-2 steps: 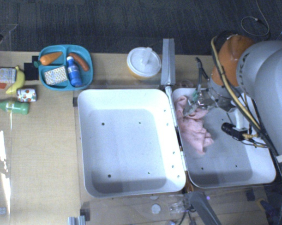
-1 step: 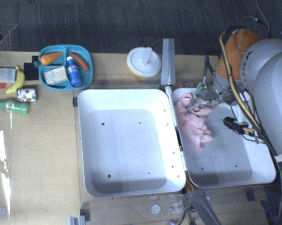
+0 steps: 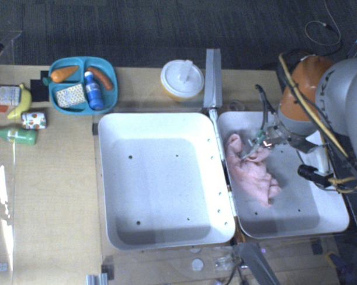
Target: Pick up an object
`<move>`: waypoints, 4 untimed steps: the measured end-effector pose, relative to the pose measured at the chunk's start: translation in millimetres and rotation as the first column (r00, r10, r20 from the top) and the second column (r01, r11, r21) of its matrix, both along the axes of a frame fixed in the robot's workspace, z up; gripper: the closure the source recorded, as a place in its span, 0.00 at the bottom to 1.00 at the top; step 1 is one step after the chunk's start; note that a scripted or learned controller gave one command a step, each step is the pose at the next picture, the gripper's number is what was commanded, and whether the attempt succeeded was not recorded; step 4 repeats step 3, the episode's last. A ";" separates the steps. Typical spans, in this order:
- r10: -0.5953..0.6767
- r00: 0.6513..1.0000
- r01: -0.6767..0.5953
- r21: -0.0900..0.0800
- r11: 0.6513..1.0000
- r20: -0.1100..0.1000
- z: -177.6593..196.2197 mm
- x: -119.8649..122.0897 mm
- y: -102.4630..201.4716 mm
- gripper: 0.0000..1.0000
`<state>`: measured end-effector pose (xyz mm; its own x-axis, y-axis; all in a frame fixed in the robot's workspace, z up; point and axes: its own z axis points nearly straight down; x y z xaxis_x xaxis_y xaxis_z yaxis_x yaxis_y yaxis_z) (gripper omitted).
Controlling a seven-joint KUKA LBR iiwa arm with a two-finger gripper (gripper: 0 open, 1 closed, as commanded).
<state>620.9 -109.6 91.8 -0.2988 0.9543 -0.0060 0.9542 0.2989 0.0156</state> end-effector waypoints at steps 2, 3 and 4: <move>0.052 0.999 -0.052 0.000 0.999 0.006 11.9 4.9 19.4 1.00; -0.261 0.965 0.261 0.002 0.965 -0.013 93.7 19.3 65.2 1.00; -0.261 0.965 0.261 0.002 0.965 -0.013 93.7 19.3 65.2 1.00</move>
